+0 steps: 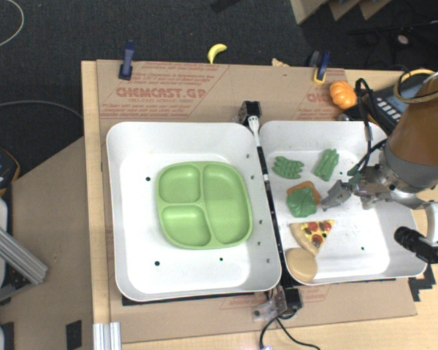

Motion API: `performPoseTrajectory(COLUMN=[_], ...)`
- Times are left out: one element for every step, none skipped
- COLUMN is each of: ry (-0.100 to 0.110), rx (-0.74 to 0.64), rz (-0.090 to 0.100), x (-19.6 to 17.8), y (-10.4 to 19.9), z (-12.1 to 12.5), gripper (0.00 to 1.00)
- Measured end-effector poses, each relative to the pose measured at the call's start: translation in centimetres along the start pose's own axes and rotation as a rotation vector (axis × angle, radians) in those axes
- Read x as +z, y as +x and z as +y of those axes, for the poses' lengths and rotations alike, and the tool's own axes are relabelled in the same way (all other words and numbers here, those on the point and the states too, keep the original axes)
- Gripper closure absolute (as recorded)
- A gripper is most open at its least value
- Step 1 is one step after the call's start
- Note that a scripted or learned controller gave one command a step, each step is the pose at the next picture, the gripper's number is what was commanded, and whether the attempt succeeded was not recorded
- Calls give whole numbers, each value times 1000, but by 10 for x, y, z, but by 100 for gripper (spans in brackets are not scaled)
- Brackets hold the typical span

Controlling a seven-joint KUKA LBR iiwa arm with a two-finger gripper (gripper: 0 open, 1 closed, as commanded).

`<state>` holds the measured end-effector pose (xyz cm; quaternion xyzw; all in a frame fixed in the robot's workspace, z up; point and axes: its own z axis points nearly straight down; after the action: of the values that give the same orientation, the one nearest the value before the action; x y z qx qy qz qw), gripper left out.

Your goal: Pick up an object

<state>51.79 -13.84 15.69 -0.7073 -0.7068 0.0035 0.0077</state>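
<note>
Well, the tabletop (168,86) fills most of the frame, a brown board with red lettering across its upper part and two clamps on its top edge. On it sit two shallow white bins side by side. The left bin (131,159) takes up the middle and left of the frame and carries a green divided plate (203,204) with three compartments, lying flat near the bin's centre. The right bin (365,257) sits touching it, toward the right of the frame.

The arm (416,144) comes in from the right edge, grey with its orange part uppermost, and its hand (342,194) hangs low over the middle of the right bin — pointing left, its tip just beside the green leafy toy (302,203). Whether the hand is open or closed I cannot tell from here; nothing shows between its tips.

The things to pick lie in the left half of the right bin: a green toy (287,168) and another green piece (325,164) near the upper part, the leafy toy resting against a brown piece (304,189), then a pizza slice (313,232) below, and a tan round piece (302,264) at the bin's lower left corner.

Outside the bins, an orange toy (342,93) lies at the upper right of the board — and a small yellow banana (217,51) just beyond its top edge.
</note>
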Motion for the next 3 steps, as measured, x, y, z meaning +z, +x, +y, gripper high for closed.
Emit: performPoseTrajectory(ry=[-20,-35,0], rx=[3,0,0], rz=[-4,-13,-1], x=[74,-161,29], y=[25,-19,-11], z=[-36,-39,-42], gripper=[0,0,0])
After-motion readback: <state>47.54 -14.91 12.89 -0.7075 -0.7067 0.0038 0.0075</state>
